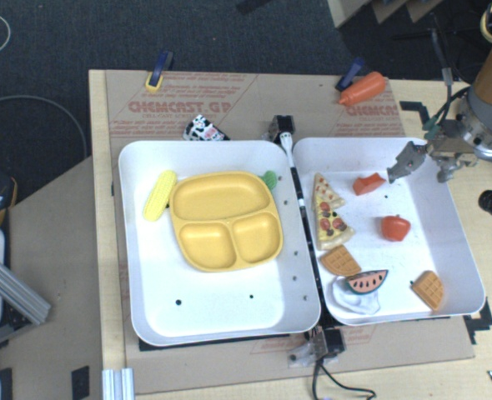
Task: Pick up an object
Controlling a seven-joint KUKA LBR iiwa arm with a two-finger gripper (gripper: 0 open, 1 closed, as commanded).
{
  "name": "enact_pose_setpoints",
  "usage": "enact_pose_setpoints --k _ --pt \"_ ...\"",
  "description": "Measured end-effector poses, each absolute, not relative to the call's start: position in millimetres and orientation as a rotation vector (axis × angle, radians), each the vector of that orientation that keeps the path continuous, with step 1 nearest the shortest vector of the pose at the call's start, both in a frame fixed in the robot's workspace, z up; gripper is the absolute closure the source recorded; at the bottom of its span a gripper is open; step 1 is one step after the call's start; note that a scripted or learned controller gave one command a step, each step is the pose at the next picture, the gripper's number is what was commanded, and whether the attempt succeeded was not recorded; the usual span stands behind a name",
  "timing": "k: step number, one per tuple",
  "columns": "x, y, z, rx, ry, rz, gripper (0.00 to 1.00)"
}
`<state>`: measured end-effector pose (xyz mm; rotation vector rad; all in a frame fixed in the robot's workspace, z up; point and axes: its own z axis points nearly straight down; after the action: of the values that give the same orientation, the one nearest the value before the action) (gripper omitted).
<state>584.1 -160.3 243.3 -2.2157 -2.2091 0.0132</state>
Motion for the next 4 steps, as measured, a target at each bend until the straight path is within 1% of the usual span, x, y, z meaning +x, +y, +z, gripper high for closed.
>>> enact_pose_setpoints --k 1,3,4 --pt "586.5 -160 251 -2.221 -2.221 0.001 0.00" --pt "589.4 -163 163 -2.217 -2.218 0.004 0.00" --pt "597.1 -167 107 -2.217 -2.218 0.005 0.00"
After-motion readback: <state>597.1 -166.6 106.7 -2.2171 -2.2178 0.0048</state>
